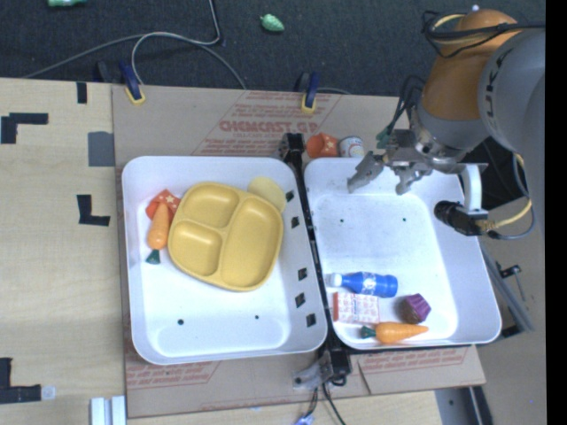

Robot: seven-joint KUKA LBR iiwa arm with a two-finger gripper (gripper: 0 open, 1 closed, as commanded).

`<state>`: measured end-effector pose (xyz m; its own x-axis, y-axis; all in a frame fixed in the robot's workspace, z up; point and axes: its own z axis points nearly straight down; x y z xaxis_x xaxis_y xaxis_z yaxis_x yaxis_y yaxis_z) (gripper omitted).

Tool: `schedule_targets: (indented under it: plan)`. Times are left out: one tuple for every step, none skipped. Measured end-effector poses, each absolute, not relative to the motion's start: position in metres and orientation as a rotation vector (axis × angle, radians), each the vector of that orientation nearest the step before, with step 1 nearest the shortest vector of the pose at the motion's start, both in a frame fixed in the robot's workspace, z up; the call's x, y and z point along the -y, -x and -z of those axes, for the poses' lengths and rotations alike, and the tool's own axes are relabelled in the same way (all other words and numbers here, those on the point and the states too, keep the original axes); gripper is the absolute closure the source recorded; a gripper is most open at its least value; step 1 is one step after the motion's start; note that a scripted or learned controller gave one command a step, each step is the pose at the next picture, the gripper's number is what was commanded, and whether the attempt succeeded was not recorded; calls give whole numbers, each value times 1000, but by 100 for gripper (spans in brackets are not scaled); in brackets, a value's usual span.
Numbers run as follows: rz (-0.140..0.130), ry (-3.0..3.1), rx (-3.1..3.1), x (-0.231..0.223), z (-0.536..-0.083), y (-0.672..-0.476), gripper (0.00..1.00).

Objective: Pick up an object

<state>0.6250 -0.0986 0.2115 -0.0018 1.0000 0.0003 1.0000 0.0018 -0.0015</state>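
My gripper (385,178) hangs over the far edge of the right bin (390,224), open, with nothing between its two grey fingers (363,173). Near that bin's front lie a blue bottle (369,283), a red-and-white packet (355,308), a purple object (415,308) and an orange carrot (398,331). All of these sit well in front of the gripper. The left bin (213,326) holds a yellow divided plate (224,235), a second carrot (159,228) and a red piece (163,203) at its left side.
Behind the bins, by the divider, sit an orange-red item (321,145) and a small white one (351,146). Two clamps (133,85) (309,91) grip the cardboard's far edge. A cable (177,38) loops across the dark floor, where green bits (273,23) lie.
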Motion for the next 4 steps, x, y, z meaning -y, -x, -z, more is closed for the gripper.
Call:
schedule_targets:
  plan:
    - [-2, 2219, 2222, 85, -183, -668, 0]
    - [0, 2223, 2224, 114, -267, -655, 0]
    - [-2, 2218, 2222, 76, -218, -634, 0]
    - [-1, 2218, 2223, 76, -218, -635, 0]
